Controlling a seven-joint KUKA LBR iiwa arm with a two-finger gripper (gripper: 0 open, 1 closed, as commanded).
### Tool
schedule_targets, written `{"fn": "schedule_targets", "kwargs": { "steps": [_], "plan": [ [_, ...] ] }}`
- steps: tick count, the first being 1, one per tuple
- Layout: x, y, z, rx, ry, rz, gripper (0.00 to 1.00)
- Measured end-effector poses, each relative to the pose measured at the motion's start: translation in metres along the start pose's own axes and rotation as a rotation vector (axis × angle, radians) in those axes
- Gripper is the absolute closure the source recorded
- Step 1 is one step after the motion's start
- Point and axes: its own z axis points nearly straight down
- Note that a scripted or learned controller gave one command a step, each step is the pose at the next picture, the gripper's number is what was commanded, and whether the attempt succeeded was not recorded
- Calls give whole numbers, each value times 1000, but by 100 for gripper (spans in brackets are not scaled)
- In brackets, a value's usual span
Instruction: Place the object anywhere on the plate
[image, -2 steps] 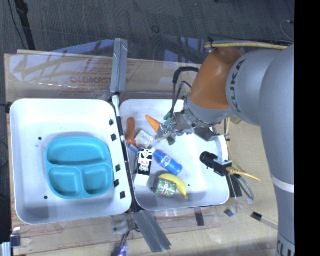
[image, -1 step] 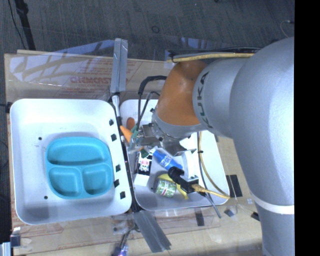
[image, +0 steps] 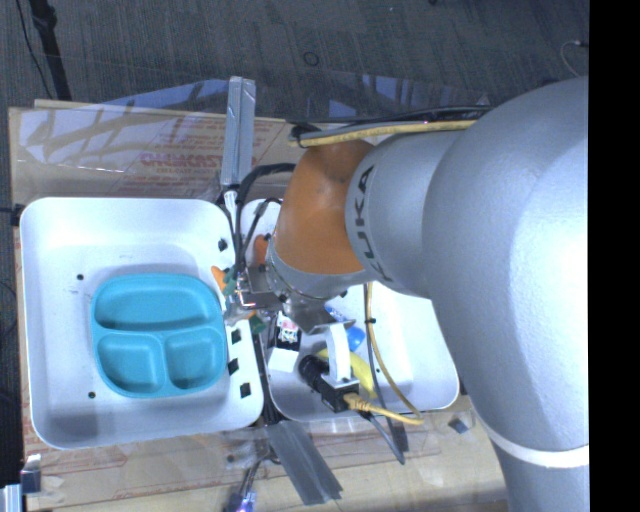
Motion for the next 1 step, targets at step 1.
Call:
{"fn": "schedule_targets", "kwargs": {
  "steps": [1],
  "plan": [
    [-1, 0, 0, -1, 0, 1, 0]
  ]
}}
